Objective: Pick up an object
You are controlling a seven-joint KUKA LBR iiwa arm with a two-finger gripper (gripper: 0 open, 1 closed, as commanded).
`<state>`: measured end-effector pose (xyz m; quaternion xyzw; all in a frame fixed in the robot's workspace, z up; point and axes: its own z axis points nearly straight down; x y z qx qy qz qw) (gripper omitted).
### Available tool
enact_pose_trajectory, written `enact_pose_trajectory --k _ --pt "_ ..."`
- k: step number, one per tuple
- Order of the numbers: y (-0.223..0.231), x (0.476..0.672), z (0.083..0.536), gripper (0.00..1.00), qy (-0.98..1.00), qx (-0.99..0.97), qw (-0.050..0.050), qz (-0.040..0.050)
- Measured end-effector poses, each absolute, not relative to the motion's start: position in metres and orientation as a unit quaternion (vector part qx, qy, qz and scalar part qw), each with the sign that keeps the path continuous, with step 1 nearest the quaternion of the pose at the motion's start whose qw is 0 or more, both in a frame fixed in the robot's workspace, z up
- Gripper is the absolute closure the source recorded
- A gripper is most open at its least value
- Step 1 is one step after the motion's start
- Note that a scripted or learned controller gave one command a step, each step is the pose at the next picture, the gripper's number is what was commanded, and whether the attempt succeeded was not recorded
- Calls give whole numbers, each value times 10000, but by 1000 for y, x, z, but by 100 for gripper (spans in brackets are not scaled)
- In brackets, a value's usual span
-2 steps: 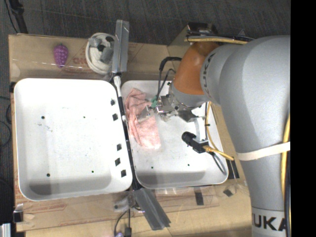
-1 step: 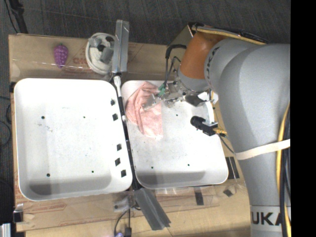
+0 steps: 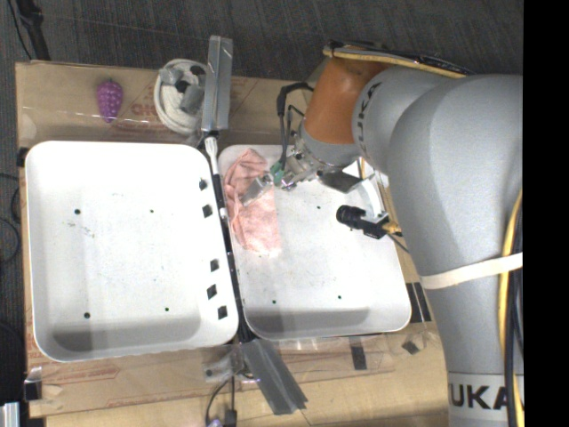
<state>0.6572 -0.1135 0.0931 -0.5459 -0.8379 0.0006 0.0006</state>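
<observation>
A crumpled pink cloth (image 3: 251,203) lies in the right bin (image 3: 347,274), along its left wall near the far corner. My gripper (image 3: 269,182) is low over the cloth's upper right part, its tip touching or just above the fabric. The arm's orange band (image 3: 333,105) and grey body reach in from the right and hide the bin's far right corner.
The left bin (image 3: 116,247) sits beside the right one, parted by a grey rail (image 3: 222,238). On the bench behind the left bin lie a purple grape-like toy (image 3: 109,99) and a white coil of cable (image 3: 180,94). A black fitting (image 3: 356,218) hangs off the arm over the right bin.
</observation>
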Motion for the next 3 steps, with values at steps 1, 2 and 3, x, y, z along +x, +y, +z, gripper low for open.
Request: enact_pose_trajectory --k 1,2,3 --pt "-46 647 193 0 -9049 -4257 -6 2" --pt "-95 650 92 0 -8414 -5404 10 7" --pt "-123 578 93 0 -8271 -5621 9 6"
